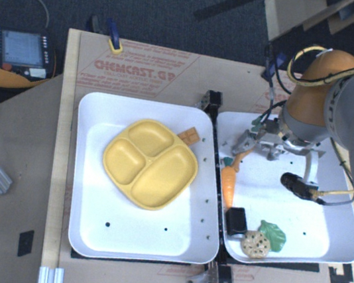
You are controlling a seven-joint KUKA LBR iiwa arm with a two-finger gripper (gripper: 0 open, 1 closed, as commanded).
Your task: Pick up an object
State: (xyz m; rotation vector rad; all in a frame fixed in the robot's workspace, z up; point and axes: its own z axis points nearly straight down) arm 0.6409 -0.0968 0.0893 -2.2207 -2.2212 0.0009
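My gripper (249,143) hangs over the far left part of the right bin (324,226), just above the leafy end of an orange carrot (227,183). The carrot lies along that bin's left wall. Nearer the front lie a black block (236,220), a round tan cookie (255,244) and a green leafy piece (273,234). I see nothing held in the gripper.
The left bin (117,218) holds a yellow divided plate (150,163) with a small brown block (189,135) at its far right edge. The grey arm with its orange band (321,81) covers the right bin's far right corner. A dark part on a cable (298,185) hangs beneath it.
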